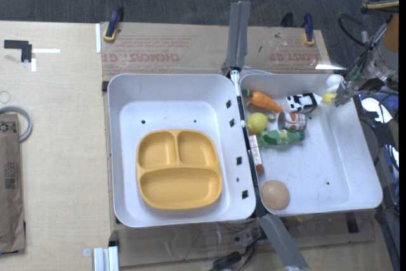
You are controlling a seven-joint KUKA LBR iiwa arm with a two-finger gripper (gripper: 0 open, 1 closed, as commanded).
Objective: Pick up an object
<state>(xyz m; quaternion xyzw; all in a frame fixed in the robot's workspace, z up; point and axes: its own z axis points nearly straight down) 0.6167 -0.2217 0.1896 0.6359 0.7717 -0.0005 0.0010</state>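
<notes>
Objects are gathered in the right bin (355, 168), clustered toward its ten o'clock corner: a carrot (265, 100), a yellow lemon (257, 122), a black-and-white toy (301, 101), a small can (294, 120) and a green item (277, 138). A tan ball (275, 194) is set apart at the bin's seven o'clock corner, and a small yellow piece (328, 98) lies near the twelve o'clock wall. The gripper (346, 91) is seen at the bin's one o'clock corner, just beside the yellow piece, so the cluster lies toward nine o'clock from it. The carrot's long axis runs from ten o'clock to four o'clock. Whether the gripper is open or closed cannot be told, as it is small and partly blurred against the cables; nothing can be made out as held. A yellow divided plate (179, 169) rests in the left bin (124, 136), well apart from the arm. The nearest pick is judged to be the yellow piece or the toy.
</notes>
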